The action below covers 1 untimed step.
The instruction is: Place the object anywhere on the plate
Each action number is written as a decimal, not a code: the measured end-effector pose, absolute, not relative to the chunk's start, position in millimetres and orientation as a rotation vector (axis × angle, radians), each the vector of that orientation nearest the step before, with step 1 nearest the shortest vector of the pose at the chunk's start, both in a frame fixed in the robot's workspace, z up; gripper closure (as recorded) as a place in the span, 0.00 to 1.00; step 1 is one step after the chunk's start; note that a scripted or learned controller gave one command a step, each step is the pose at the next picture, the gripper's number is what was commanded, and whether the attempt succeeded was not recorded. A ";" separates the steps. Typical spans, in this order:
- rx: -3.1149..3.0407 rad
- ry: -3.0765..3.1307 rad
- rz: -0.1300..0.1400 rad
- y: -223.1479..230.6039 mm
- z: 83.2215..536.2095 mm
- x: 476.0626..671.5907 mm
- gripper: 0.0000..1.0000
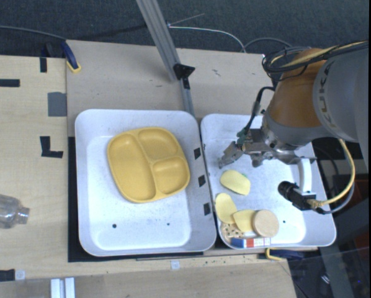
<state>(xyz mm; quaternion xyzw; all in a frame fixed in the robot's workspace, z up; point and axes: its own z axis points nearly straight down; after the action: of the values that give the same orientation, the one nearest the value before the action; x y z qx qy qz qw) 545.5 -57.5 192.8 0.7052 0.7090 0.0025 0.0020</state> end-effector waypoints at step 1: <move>2.223 2.223 -0.005 -51.8 188.2 525.8 0.00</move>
<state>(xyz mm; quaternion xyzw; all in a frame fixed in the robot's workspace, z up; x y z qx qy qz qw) 525.8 -51.8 188.2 0.7072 0.7070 -0.0014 -0.0011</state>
